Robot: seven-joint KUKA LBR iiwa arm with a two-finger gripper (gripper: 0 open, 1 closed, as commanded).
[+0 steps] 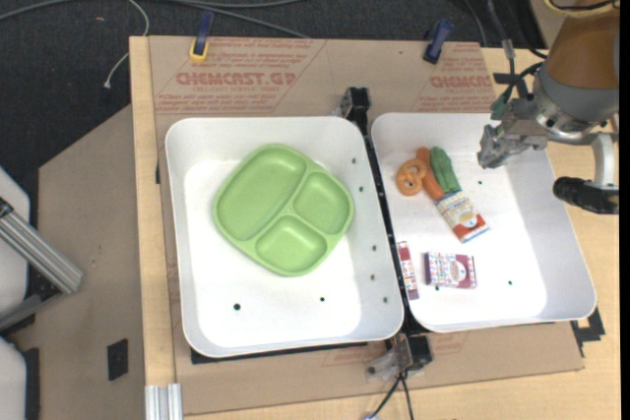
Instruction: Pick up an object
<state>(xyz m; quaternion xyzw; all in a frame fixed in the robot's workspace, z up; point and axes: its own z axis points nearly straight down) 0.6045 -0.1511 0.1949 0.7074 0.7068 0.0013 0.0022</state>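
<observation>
In the right bin (551, 241) lie an orange ring-shaped toy (410, 178), an orange and green carrot-like toy (440, 170), a small tube or packet with a red and blue end (462, 214), and a purple and white packet (450, 270). My gripper (497, 150) hangs over the upper right part of that bin, to the right of the green toy and apart from it. Nothing shows between its fingers.
The left bin (197, 211) holds a green divided plate (283, 209). A narrow red and white strip (405, 269) lies at the right bin's left wall. Blue clamps (202, 46) (438, 41) grip the cardboard at the back. A black part (589, 194) juts out at the right.
</observation>
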